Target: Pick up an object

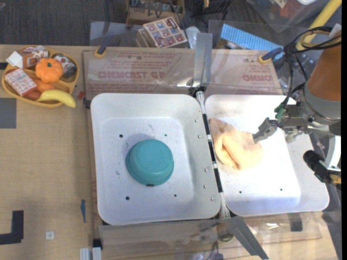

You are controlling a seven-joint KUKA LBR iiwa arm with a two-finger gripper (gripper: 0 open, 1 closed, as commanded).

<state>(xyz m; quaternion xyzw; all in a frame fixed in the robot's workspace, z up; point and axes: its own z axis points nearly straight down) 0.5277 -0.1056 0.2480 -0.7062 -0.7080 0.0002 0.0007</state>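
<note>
The tool (264, 130) hovers at the yellow cloth (237, 149) in the right bin (309, 199), fingers apart; nothing is lifted yet.

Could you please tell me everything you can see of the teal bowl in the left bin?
The teal bowl lies upside down, its round base facing up and its wider rim flat on the floor of the left bin. It looks like smooth, matte plastic, one plain colour, with no visible marks or damage. It sits a little below the middle of the bin, apart from all four walls. Nothing touches it but the bin floor; the gripper is over the right bin, well away.
</note>
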